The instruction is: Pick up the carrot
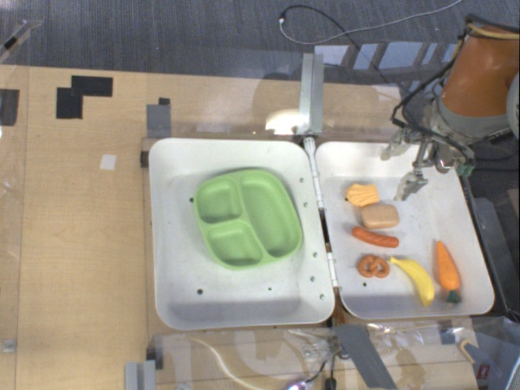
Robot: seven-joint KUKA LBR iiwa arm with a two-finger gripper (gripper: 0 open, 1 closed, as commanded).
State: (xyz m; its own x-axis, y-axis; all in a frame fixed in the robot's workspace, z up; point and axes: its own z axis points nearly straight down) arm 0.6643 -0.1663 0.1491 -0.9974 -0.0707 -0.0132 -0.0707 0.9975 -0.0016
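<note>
The carrot (pixel 447 269), orange with a small green top, lies near the front right corner of the right bin (pixel 466 218). My gripper (pixel 413 169) hangs over the back of that bin, well behind the carrot, with its fingers spread open and nothing between them. The arm's orange band shows above it at the top right.
In the right bin also lie a yellow-orange ridged piece (pixel 362 194), a tan bread slice (pixel 379 216), a red sausage (pixel 375 237), a pretzel (pixel 373 266) and a banana (pixel 414 278) just left of the carrot. The left bin (pixel 179 291) holds a green divided plate (pixel 246 216).
</note>
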